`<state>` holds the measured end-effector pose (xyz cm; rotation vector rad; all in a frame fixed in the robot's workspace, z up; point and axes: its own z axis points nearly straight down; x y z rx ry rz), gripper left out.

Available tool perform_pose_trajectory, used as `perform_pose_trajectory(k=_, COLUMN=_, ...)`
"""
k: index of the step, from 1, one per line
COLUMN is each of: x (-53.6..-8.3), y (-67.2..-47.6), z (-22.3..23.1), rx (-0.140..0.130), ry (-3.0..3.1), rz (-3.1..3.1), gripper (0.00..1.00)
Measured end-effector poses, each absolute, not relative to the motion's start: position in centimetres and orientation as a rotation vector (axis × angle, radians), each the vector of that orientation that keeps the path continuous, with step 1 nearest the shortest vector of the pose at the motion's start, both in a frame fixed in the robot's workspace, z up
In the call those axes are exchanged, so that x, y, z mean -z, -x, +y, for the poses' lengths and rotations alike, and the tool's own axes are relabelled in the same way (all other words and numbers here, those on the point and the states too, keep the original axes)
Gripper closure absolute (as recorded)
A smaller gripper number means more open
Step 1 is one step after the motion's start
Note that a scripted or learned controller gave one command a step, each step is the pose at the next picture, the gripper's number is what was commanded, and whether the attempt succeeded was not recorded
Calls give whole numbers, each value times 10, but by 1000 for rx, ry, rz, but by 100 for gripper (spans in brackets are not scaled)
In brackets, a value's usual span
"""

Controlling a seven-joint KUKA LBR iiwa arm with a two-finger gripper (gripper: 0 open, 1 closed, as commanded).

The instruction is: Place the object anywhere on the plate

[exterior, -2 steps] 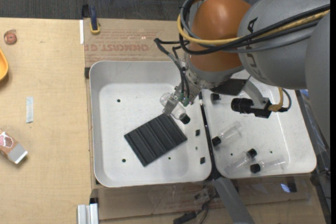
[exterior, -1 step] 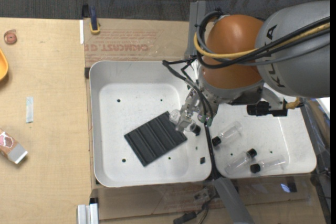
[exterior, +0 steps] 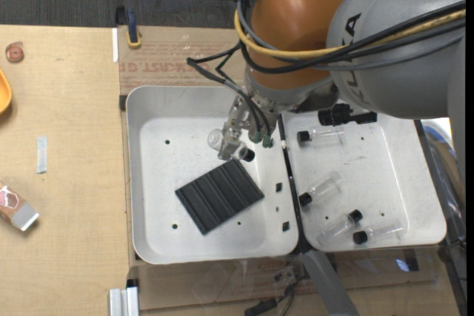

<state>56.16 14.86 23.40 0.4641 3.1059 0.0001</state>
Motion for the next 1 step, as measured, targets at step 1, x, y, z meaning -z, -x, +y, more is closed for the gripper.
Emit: perform_pose_trajectory(k=1, x=-273, y=-535, z=108, rx=0, ry=-110, rz=3138, gripper=100)
